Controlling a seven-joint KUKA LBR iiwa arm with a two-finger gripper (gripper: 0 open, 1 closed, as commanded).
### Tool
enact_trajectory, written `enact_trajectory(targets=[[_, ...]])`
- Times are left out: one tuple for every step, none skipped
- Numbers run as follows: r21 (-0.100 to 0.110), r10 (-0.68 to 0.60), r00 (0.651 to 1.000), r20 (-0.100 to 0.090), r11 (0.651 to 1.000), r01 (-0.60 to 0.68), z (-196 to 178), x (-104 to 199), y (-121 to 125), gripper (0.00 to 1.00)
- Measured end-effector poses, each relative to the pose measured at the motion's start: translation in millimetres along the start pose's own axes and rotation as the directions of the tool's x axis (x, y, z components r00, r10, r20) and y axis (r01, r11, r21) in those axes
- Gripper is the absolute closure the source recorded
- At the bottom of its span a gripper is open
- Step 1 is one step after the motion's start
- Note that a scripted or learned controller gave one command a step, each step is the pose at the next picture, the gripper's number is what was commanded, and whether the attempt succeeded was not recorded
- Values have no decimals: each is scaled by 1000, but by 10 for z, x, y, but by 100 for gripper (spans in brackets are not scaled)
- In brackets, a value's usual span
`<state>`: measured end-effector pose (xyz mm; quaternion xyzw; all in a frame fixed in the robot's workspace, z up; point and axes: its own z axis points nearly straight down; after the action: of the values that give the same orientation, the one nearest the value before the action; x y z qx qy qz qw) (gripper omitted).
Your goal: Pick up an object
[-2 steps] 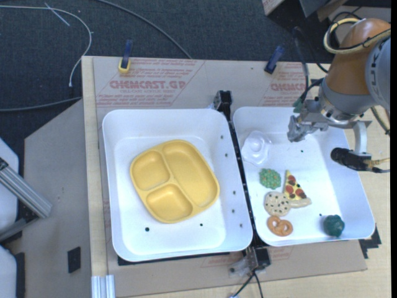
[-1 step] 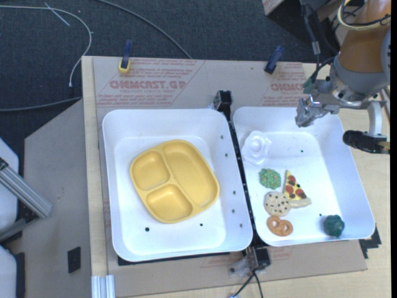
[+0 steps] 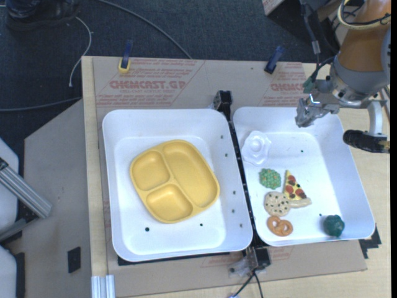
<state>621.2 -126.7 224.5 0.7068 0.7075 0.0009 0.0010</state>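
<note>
Step in hand: the approach, as I read it; nothing is lifted yet. The gripper point(image 3: 306, 118) hangs at the far rim of the right bin point(image 3: 353, 166), with no object under or between it.

Tool state: I cannot tell whether it is apart or together; from where I stand it is a small dark blur below the grey wrist.

Candidates: all in the right bin. A white moulded piece point(image 3: 255, 148) lies nearest the tool, by the bin's left wall. Closer to the near edge sit a green broccoli-like piece point(image 3: 270, 178), a pizza slice point(image 3: 294, 189), a cookie point(image 3: 275, 202), a pretzel point(image 3: 280, 226) and, well apart in the near right corner, a dark green ball point(image 3: 333, 225).

Left bin point(image 3: 118, 129): holds a yellow divided plate point(image 3: 174, 180), which looks too broad and flat for an easy grasp.

Next move calls for: travelling in over the bin towards one chosen piece, then dropping straight down. The foods lie close together, so a stray finger could nudge a neighbour.

Long axis: the pizza slice is the one piece with a clear direction; its tip points towards the far rim and its crust towards the near right, so the jaws would best close across that line.
</note>
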Motion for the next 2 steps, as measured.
enact_trajectory(targets=[[5, -4, 1000, -3, 1000, 4, -91, 557, -192, 100], [6, -3, 1000, -3, 1000, 3, 31, 1054, -341, 100]])
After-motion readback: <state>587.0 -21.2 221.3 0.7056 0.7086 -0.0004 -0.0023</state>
